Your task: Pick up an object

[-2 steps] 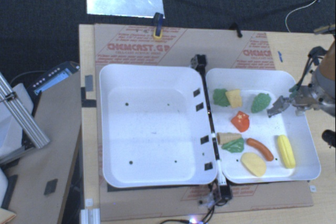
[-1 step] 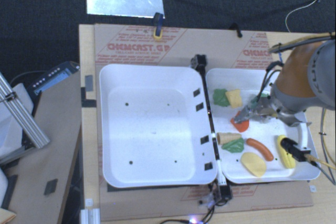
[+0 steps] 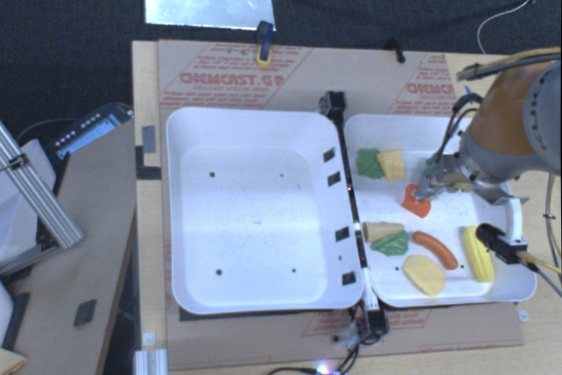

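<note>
My gripper (image 3: 428, 190) hangs over the middle of the right bin (image 3: 399, 126), its tip right at a small red-orange piece (image 3: 415, 203). Whether the fingers hold that piece is hidden by the gripper body. Around it lie a green piece (image 3: 369, 162) and a pale yellow block (image 3: 392, 163) toward the back. Toward the front sit a tan wedge (image 3: 382, 230), a green leafy piece (image 3: 392, 244), a red sausage (image 3: 435, 248), a yellow oval slice (image 3: 425, 275) and a yellow corn cob (image 3: 479, 254).
The left bin (image 3: 189, 132) sits beside the right one, separated by a black-clipped divider (image 3: 347, 189). The arm's grey and orange body (image 3: 514, 118) overhangs the right bin's back right corner. Cardboard lines the bench under both bins.
</note>
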Available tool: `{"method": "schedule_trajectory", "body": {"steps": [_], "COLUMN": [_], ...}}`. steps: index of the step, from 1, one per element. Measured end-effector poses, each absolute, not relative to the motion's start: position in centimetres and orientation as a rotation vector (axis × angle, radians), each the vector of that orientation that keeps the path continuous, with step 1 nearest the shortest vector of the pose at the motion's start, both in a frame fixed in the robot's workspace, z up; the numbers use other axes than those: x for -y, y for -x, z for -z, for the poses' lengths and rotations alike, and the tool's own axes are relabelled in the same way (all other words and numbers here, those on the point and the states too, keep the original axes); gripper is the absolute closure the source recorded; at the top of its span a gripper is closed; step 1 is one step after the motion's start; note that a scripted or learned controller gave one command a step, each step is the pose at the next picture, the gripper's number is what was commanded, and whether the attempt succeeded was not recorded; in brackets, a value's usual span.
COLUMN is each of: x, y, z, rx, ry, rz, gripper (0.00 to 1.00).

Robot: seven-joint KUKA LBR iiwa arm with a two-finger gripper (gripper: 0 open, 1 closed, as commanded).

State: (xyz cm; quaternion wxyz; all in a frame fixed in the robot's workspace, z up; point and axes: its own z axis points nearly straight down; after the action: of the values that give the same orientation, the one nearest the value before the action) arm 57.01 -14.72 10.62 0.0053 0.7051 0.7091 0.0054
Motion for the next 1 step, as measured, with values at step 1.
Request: {"method": "schedule_trajectory", "body": {"steps": [1], "x": [14.41], "y": [-48.61], "z": [-8.27], "rx": [-2.223], "ry": [-2.228], "rz": [0.005], "gripper": [1.00]}}
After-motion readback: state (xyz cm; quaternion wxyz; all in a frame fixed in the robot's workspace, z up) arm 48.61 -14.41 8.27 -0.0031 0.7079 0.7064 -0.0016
